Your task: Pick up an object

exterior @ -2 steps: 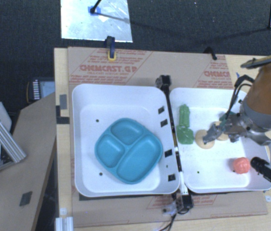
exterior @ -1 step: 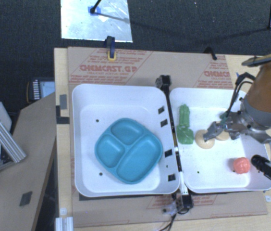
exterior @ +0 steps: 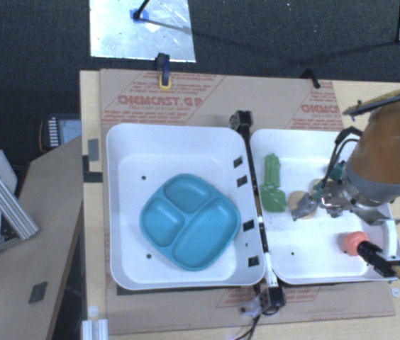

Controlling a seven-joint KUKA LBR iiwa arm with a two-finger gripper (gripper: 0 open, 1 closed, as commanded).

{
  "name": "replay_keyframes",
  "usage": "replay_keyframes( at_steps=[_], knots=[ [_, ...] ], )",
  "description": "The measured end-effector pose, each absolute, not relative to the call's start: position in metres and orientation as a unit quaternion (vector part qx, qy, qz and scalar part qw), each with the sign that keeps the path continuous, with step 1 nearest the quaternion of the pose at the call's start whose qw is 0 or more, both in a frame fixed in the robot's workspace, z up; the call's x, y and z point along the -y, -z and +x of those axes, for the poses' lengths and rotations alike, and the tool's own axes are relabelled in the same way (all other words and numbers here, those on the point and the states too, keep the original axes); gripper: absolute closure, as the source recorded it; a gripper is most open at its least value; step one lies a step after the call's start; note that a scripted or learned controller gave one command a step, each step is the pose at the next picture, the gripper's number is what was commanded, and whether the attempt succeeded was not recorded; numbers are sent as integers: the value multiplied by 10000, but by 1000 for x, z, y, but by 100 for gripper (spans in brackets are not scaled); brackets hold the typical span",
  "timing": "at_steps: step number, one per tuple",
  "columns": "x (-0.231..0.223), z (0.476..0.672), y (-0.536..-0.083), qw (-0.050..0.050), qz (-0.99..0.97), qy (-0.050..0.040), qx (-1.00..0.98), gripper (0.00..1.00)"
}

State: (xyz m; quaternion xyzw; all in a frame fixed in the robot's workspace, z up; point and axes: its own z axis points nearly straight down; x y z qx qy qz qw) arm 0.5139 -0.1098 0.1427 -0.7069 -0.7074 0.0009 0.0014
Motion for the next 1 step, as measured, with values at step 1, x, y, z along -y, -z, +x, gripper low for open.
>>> replay_keyframes(
  at_steps=[1],
  knots=[
    [109, 513, -90, 17, -7067, -8, 7075, 0]
  ],
)
